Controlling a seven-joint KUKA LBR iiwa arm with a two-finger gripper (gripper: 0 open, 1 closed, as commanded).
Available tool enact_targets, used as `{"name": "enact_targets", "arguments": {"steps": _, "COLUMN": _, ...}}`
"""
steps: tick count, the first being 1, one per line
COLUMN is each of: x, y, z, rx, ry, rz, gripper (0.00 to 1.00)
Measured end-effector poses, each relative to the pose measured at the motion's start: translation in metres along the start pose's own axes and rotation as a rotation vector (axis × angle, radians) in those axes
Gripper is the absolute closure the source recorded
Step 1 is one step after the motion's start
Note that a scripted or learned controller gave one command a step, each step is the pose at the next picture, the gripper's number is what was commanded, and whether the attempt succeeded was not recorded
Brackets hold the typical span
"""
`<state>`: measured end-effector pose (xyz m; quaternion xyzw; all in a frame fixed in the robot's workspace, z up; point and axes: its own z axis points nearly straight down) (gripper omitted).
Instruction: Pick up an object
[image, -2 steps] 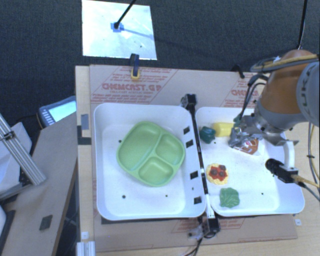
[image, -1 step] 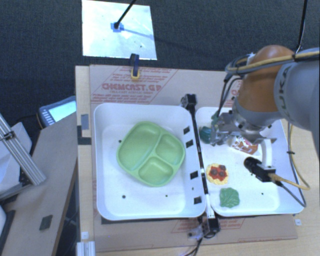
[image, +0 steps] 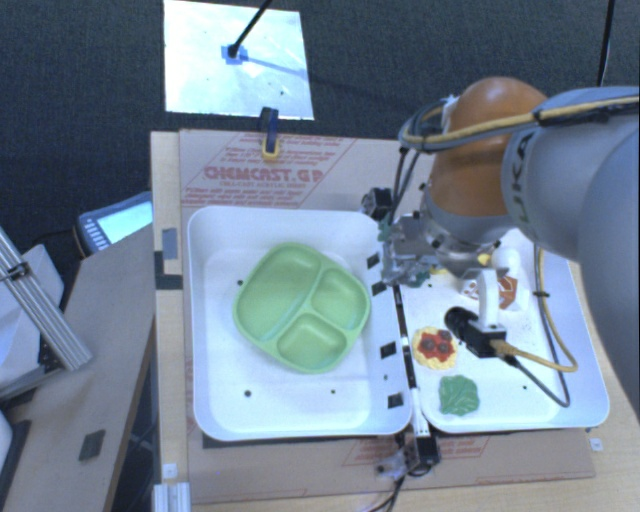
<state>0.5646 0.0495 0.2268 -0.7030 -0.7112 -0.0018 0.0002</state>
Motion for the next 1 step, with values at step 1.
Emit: {"name": "enact_targets", "arguments": {"steps": 1, "x": 0.058, "y": -0.0096, "z": 0.0113, "rx": 0.002, "ry": -0.001, "rz": 0.001, "gripper": 1.0}}
